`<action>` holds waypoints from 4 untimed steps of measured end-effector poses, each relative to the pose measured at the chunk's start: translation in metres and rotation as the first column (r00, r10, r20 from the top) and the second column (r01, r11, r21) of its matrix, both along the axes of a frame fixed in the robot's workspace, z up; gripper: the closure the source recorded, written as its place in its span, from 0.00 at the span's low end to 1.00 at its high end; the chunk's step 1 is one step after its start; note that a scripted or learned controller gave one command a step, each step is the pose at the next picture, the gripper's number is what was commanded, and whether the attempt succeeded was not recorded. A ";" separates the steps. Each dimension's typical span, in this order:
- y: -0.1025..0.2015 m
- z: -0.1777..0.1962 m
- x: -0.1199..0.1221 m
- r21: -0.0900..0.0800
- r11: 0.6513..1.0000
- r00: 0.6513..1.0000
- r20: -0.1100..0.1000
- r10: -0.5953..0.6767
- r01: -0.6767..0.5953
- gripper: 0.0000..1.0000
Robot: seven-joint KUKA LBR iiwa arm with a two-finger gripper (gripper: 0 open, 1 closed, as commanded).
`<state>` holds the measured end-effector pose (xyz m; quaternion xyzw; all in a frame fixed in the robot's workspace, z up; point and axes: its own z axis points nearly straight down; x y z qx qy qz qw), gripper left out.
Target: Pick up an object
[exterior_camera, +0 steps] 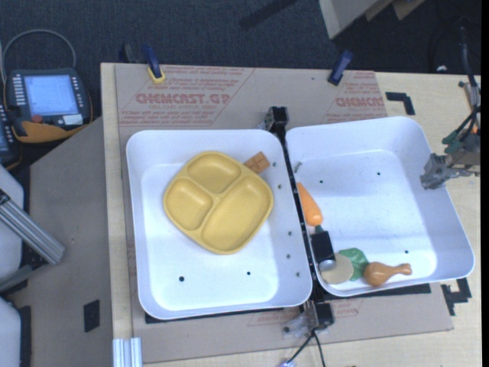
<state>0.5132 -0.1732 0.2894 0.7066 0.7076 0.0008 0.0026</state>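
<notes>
A: Though looking straight at the pincer [437, 170], cannot tell whether clenched or released. Too small and blurred to judge.

B: Sits where?

A: Over the right rim of the right bin [382, 140], roughly midway between far and near. Well apart from everything lying inside.

B: And lying inside that bin?

A: Along the left wall, an orange carrot [309, 203], stretched from far to near. Just near of it, a black block [322, 245]. Then, toward the near left corner, a green lump [356, 258] with a pale round disc [338, 271] against its left side. Right beside those, a brown drumstick [386, 271], laid along the near wall, thin end to the right.

B: Left bin?

A: Holds a yellow plate [219, 202], split into three wells, set a little far of the middle of the left bin [145, 228]. At the plate's far right edge, a small brown block [257, 161]. Touching the plate or tucked under its rim, cannot tell which.

B: Round about?

A: Under both bins, a printed cardboard sheet [191, 98], gripped at its far edge by two blue clamps [155, 66] [340, 67]. Far left, off the sheet, a handheld screen [50, 98] glowing pale blue.
</notes>
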 end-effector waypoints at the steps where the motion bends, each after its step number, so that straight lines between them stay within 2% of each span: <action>1: 0.050 -0.008 0.006 0.004 1.000 1.000 -0.006 0.004 -0.004 1.00; 2: 0.097 -0.009 0.002 0.004 1.000 1.000 -0.006 0.000 0.000 1.00; 3: 0.158 -0.022 0.001 0.005 1.000 1.000 -0.007 0.005 -0.005 1.00; 4: 0.206 -0.038 -0.020 0.004 1.000 1.000 -0.009 0.003 -0.003 1.00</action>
